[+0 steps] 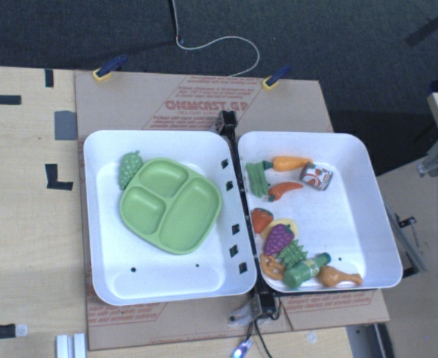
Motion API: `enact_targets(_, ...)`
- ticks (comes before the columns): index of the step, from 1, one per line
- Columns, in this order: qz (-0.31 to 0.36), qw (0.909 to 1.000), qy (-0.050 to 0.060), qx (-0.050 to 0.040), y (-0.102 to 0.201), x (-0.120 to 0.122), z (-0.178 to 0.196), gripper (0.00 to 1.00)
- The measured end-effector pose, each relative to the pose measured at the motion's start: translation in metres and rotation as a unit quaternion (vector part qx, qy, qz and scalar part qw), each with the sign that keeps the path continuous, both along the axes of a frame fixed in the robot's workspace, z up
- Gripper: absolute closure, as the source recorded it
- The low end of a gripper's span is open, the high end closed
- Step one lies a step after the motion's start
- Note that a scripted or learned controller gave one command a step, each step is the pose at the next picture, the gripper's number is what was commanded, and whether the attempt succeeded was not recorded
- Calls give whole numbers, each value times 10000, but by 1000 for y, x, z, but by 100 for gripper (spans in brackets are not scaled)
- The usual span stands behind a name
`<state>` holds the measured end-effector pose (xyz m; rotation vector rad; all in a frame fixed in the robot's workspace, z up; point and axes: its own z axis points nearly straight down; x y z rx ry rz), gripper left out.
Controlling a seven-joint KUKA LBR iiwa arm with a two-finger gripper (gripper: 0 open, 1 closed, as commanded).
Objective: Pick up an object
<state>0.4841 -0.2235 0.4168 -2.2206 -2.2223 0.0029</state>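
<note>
Plainly, the pick has not begun: every candidate lies untouched in the bins, so the step in hand is choosing a target and bringing the arm in from the right. As for the state of the fingers, I cannot tell. The right bin [353, 200] holds the toys: a small red-and-white can [316, 176] lying on its side near the far wall, an orange carrot [290, 162] just beside it, a red-orange pepper [285, 190], green beans [257, 178] against the divider, and a crowded cluster toward the near corner with a tomato [261, 219], purple grapes [277, 239], a green leafy piece [292, 254], a green bottle-like toy [306, 271] and an orange gourd [339, 277]. The can looks the easiest choice, since it sits a little apart with bare floor on its right; the next move would call for a descent from above, straddling it across its narrow side. The cluster is risky, because pieces touch and overlap. The left bin [107, 222] carries a green divided plate [171, 205] with a green knobbly toy [130, 168] at its far-left edge. On the surface, a cardboard sheet [196, 107] lies under the bins, held by clamps [111, 67], and a white cable [204, 45] curls beyond.
</note>
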Motion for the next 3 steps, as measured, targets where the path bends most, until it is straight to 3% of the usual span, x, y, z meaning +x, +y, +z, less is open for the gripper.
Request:
enact_targets(1, 0, 10000, 0, 0, 0, 0, -5, 100)
enact_targets(2, 23, 10000, -84, -21, 29, 0, 127, 100)
enact_targets(3, -11, 10000, 7, 3, -1, 0, 89, 100)
